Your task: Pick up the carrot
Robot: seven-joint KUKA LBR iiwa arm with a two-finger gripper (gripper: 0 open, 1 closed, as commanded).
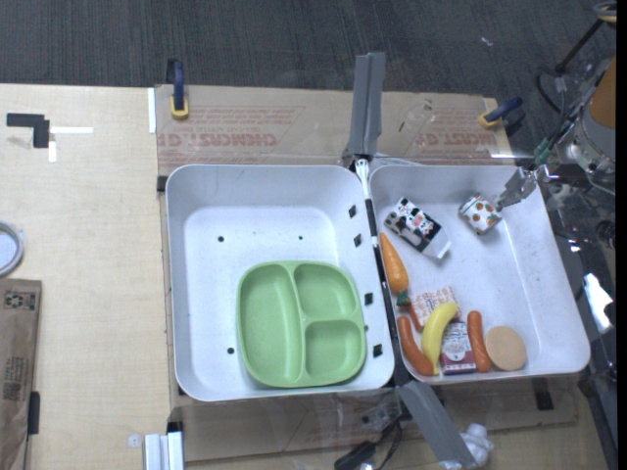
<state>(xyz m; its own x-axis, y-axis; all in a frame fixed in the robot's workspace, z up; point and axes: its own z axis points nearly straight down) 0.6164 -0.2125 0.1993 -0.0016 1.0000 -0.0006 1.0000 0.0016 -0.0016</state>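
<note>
Against the right bin's [549,292] left wall lies the carrot [394,263], just above the banana [437,329]. Gripper [513,192] hovers near the far rim; can't tell its state.

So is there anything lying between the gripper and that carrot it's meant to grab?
Yes. The black-and-white carton lies between the gripper, at the right bin's far edge, and the carrot along its left wall.

Both white bins [186,262] look like smooth, faintly glossy plastic, and the green divided plate [299,323] a matt plastic. The carrot [394,263] has a smooth, slightly shiny skin. The table [78,262] is pale matt wood, with brown printed cardboard [284,130] behind the bins.
</note>
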